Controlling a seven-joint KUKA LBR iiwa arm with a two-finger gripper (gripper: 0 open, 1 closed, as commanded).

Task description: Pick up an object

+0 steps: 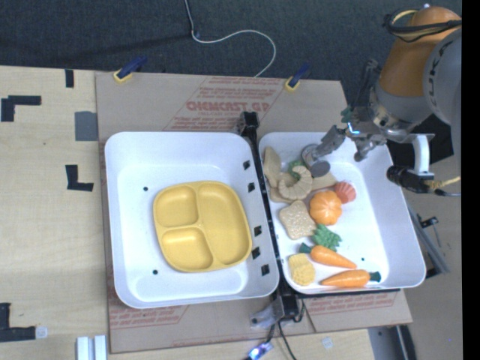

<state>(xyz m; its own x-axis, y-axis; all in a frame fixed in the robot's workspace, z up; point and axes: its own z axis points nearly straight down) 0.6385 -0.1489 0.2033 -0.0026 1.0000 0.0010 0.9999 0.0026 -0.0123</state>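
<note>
Above the right shallow white bin, we see the grey two-finger gripper lowered over the pile of toy food; whether it is spread or pinching we cannot tell. Just beneath it lies a beige plastic pastry piece, with a round orange fruit and two orange plastic carrots nearby. The left white bin bears a yellow three-compartment plastic tray. Both bins rest on a brown cardboard sheet.
</note>
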